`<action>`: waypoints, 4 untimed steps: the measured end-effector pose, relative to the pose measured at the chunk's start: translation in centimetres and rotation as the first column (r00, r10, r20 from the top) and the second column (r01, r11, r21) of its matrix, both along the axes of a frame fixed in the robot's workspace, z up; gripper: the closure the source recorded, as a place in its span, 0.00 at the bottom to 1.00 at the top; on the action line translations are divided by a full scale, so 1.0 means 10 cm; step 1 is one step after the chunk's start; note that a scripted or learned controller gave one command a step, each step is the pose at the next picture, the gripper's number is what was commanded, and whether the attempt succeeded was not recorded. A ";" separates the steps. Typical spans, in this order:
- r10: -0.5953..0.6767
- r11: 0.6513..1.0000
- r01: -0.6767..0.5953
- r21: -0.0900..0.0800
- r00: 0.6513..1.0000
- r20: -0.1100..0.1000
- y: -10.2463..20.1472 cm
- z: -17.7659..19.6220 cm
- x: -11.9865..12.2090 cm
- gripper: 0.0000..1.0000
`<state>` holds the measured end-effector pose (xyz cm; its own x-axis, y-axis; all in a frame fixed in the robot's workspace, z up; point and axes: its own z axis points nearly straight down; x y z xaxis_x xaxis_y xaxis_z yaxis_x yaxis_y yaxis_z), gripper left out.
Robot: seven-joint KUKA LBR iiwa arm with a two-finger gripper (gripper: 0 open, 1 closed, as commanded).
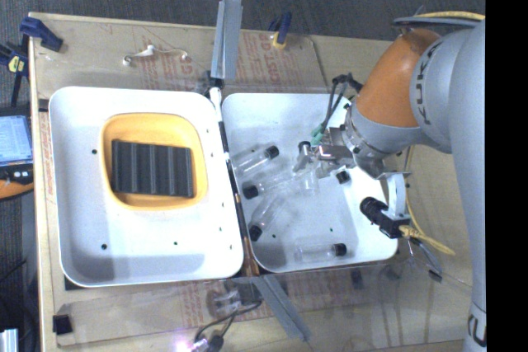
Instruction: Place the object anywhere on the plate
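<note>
Down in the right bin (375, 107), the gripper (307, 165) sits low over the bin floor, reaching in from the orange band (394, 86) side. Its fingers are clear plastic and blur into the white floor, so I cannot tell how far apart they stand or whether anything is between them. Several clear vials lie scattered around it: one vial (254, 155) toward the left bin (74, 107), another vial (261, 220) toward the front edge, and a third vial (318, 250) near the front wall. Inside the left bin rests the yellow plate (153, 130), with a dark ribbed block (153, 169) lying on it. Grey letters reading "KUK" run along the arm (450, 78) above the orange band.
</note>
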<state>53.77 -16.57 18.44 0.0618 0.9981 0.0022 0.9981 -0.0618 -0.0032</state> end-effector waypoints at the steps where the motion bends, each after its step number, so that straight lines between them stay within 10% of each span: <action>1: 0.148 0.989 -0.148 -0.001 0.989 0.000 0.66 0.49 0.29 1.00; 3: 0.532 0.847 -0.532 -0.003 0.847 0.003 1.59 0.07 0.84 1.00; 4: 0.531 0.847 -0.531 -0.003 0.847 0.003 1.58 0.07 0.84 0.00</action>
